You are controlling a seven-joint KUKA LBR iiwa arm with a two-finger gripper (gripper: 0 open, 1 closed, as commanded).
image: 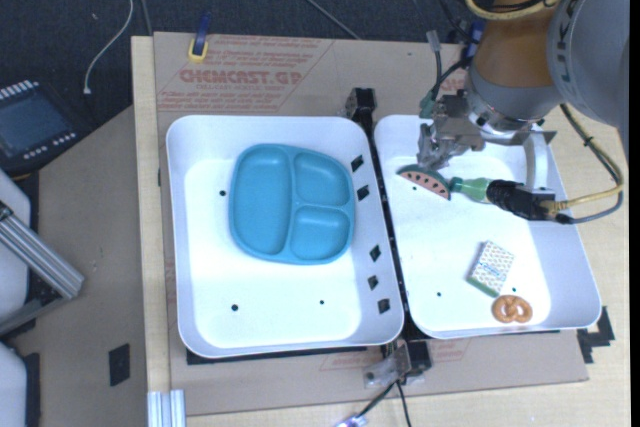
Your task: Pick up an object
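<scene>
My gripper (437, 151) hangs low over the far left part of the right bin (570, 260), under the grey wrist and orange band. Just in front of it on the bin floor lies a watermelon-slice toy (425, 181), red with a dark rind. I cannot make out whether the two touch. A white block with a green dotted pattern (492, 267) and a small orange pretzel (512, 309) sit near the bin's front right corner, well apart from the gripper.
The left bin (200, 265) holds a blue divided plate (290, 203) in its middle. A black ridge with clips (378, 215) separates the two bins. A short green piece (468, 186) lies right of the watermelon slice. Cables run across the dark floor behind the bench.
</scene>
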